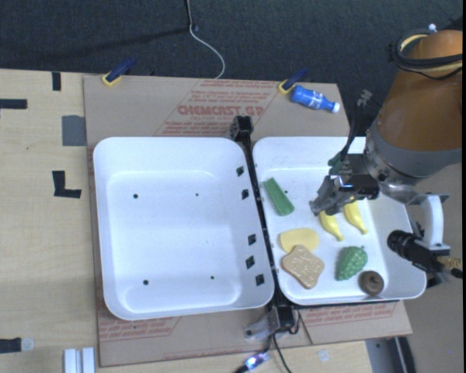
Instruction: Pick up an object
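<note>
Bananas [344, 219], two small yellow toy pieces lying side by side, sit near the middle of the right bin [291, 155], directly beneath the gripper [330, 200] and the likeliest pick; whether it touches them cannot be told, and nothing shows between its tips.

Largest in the scene, the worktop [31, 208] carries a cardboard sheet [210, 111] on which both white bins rest; the left bin [171, 154] lies beside the right one, the two meeting at a dark centre seam. The grey arm [419, 115] with its orange band reaches in from the right, and the state of the gripper cannot be told from this slant.

A clean pick probably calls for a straight descent centred on one banana, closing across its narrow width, since the pair lie almost touching and could be nudged apart.

Other pieces crowd the near half of the bin: a green leafy vegetable [351, 262], a tan biscuit-like slab [303, 266] overlapping a pale yellow slice [300, 239], a green strip [279, 196] to the left, a small brown ring [371, 283] at the near right corner. A blue bottle [314, 98] lies outside, on the far side.
</note>
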Robot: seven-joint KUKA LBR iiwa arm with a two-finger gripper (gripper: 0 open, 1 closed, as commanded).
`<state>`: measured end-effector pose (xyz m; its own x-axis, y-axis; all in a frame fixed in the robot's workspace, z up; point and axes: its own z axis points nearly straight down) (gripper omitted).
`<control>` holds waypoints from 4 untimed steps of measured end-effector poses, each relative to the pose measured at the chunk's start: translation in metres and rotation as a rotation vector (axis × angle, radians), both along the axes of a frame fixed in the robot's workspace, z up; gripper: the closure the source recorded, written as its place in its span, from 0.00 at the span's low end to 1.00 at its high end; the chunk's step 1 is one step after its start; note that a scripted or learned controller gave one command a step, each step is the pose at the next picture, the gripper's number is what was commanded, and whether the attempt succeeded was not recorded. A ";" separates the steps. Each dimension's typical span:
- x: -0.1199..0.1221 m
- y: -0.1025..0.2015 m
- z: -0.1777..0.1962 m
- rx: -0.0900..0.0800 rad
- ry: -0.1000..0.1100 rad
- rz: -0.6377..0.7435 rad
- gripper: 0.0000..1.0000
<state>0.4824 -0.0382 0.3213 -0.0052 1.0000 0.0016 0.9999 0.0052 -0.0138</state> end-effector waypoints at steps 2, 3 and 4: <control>0.000 0.110 0.081 -0.001 -0.004 0.008 1.00; -0.001 0.159 -0.031 -0.004 -0.001 0.001 1.00; 0.000 0.128 -0.057 -0.004 -0.007 -0.007 1.00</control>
